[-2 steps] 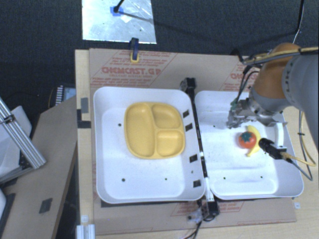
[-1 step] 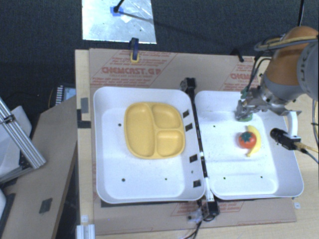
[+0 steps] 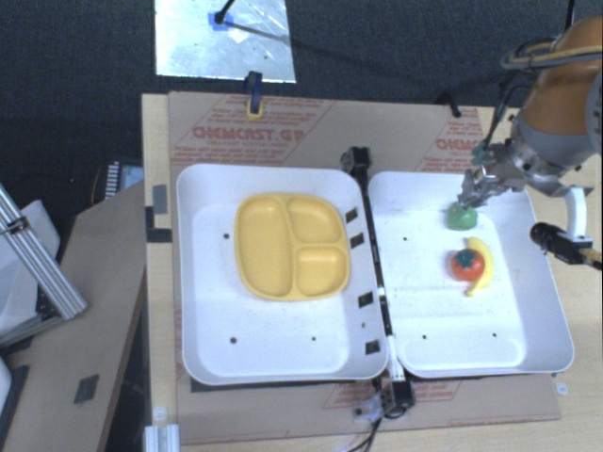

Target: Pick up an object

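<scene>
A small green object [image 3: 462, 217] lies near the far edge of the right bin [image 3: 537, 347], with the claw [image 3: 479, 191] poised directly over it, its tips at or just above the object's top; whether they touch, and how wide the claw stands, cannot be told from this angle, and nothing is seen lifted. By the look of things the pick is at the reach-and-close stage: the approach appears done, while the grasp and the lift are left to do. Just beside the green object, toward the near side, a tomato [image 3: 465, 265] rests against a banana [image 3: 481, 264], both untouched on the bin floor. In the left bin [image 3: 203, 347] sits a yellow tray [image 3: 291, 247] with three compartments, all bare. The bins rest on a brown sheet [image 3: 283, 125] covering the desk, printed in red with "CHEMCAST" followed by characters that read roughly as "GP"; the same print repeats, partly hidden, near the arm. Beyond the sheet lies a silvery panel [image 3: 223, 26] bearing a blue mark, its writing, if any, too small to read
</scene>
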You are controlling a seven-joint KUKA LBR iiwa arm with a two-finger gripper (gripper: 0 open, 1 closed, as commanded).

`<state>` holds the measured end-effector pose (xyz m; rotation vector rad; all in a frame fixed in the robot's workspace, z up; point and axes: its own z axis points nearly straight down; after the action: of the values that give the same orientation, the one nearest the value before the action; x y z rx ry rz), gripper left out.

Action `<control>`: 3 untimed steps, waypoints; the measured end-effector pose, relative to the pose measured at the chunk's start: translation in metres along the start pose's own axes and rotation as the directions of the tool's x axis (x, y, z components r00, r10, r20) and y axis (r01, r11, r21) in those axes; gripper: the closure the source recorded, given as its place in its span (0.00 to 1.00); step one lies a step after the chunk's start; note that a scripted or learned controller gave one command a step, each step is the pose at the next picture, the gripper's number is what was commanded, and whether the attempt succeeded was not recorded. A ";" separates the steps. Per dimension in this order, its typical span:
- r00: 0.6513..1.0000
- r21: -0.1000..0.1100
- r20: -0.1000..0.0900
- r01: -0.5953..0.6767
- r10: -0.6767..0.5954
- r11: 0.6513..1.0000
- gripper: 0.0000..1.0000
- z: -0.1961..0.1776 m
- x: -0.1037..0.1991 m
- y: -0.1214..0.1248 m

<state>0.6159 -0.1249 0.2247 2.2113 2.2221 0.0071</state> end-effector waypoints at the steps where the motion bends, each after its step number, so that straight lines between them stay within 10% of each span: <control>1: 1.000 0.004 -0.001 0.001 -0.001 1.000 1.00 -0.018 0.000 0.001; 3: 1.000 0.006 -0.004 0.005 -0.005 1.000 1.00 -0.021 0.101 -0.017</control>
<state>0.5981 -0.0243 0.2456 2.2105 2.2332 0.0044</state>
